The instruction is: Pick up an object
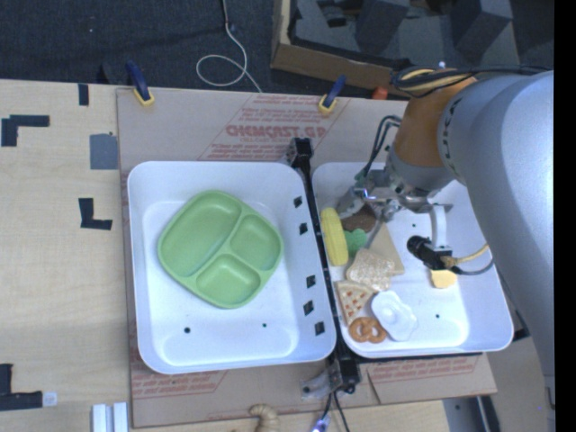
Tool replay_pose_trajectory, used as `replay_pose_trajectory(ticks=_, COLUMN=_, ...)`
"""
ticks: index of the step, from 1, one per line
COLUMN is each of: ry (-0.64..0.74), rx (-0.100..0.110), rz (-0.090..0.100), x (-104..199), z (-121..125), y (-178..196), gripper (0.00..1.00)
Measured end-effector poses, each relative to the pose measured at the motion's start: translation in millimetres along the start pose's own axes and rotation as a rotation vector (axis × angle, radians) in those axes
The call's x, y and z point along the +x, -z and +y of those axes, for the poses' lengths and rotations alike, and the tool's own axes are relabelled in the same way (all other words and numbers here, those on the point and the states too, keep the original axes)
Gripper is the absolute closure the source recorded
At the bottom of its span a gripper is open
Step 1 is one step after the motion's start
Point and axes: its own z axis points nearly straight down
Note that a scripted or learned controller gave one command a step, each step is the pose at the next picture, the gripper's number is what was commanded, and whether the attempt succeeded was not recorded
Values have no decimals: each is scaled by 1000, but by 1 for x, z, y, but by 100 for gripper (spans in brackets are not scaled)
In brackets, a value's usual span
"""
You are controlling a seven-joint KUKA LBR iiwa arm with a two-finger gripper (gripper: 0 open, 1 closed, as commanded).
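My gripper hangs low over the far left part of the right bin. It is right above a brown item and a small green item. A yellow oblong piece lies along the bin's left wall. Nearer the front are a tan cracker, a waffle square, a pretzel and a white lump. A small yellow chunk sits toward the right. I see nothing held.
The left bin holds a green divided plate. A black divider with clips runs between the bins. The arm's large grey body covers the right bin's far right side.
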Motion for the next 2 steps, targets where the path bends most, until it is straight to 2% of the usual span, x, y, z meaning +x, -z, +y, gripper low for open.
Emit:
replay_pose_trajectory(ticks=1, ry=0, rx=12, rz=8, x=1, z=-2, y=7, gripper=100)
replay_pose_trajectory(ticks=2, ry=5, rx=8, rz=11, x=44, z=-53, y=103, gripper=100)
